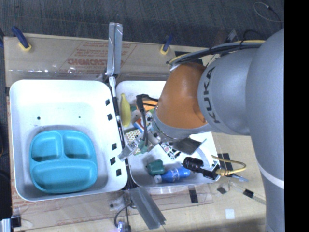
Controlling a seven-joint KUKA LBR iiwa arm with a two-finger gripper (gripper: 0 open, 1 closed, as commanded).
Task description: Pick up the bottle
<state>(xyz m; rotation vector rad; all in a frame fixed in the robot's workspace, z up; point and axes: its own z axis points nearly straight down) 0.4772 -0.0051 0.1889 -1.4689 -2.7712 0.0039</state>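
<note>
The blue bottle (173, 175) is being approached in the right bin (145, 180), near its front wall; the hand (141, 146), its opening untellable, is being hung nearby, a descent being called for.

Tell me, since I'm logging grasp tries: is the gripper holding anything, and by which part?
Cannot be told. The gripper sits low in the right bin, hidden by the wrist. The blue bottle lies apart, untouched.
</note>
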